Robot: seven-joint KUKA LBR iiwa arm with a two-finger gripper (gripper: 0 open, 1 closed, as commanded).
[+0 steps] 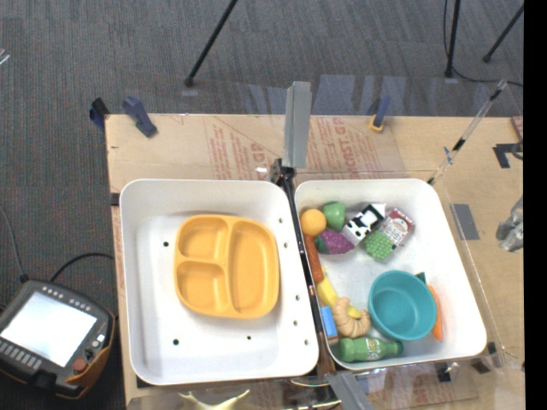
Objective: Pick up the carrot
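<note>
- The carrot [437,313] is seen in the right-hand white bin [466,310], near that bin's right wall. It is a slim orange strip lying lengthwise along the wall.
- The carrot is pressed against the right side of a teal bowl [402,306], and part of it is hidden by the bowl's rim.
- A green bottle [367,348] is laid on its side just below the bowl, by the bin's near wall.
- A tan twisted pastry [350,317] is found just left of the bowl, with a small blue piece [330,323] and a yellow piece [326,291] beside it.
- A reddish sausage-shaped toy [315,263] is laid along the bin's left wall.
- The far end of the bin is taken up by an orange ball [313,221], a green fruit [334,213], a purple toy [335,242], a black-and-white carton [366,220], a red-and-white packet [396,225] and a green bumpy block [379,244], all packed close together.
- In the left-hand white bin [145,229], a yellow divided plate [227,266] is set near the middle.
- Both bins are carried side by side on a cardboard-covered counter [171,143].
- The end effector [513,229] is seen as a blurred grey shape at the right edge, outside the right bin and well apart from the carrot. Nothing is seen held by it, and whether it is open or closed cannot be told.
</note>
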